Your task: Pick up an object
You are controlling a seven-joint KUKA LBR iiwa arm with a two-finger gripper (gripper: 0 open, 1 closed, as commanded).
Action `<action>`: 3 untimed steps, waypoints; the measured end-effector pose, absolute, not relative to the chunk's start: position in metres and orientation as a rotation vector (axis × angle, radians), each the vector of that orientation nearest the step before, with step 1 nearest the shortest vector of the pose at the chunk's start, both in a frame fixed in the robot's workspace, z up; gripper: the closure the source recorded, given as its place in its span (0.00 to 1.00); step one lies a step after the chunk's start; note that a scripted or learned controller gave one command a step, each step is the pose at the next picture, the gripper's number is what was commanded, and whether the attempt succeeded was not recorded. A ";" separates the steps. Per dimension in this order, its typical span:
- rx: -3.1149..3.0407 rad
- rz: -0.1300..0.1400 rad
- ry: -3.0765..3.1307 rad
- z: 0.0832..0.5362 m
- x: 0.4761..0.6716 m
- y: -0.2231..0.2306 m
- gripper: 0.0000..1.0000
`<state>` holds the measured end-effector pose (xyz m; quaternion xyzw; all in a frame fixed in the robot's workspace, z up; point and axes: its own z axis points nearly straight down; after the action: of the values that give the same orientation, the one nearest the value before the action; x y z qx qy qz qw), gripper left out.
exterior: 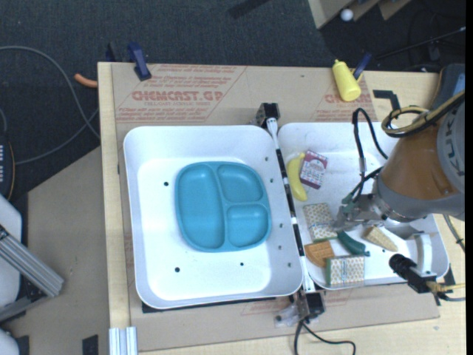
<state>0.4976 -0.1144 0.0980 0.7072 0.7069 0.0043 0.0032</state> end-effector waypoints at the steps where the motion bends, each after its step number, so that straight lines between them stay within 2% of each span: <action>1: 2.218 0.013 2.217 0.098 0.497 -0.114 0.00; 2: 2.224 0.000 2.221 0.084 0.479 -0.128 0.00; 3: 2.223 0.001 2.219 0.094 0.479 -0.127 1.00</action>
<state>0.4793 -0.1275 0.0941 0.7078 0.7064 0.0004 0.0002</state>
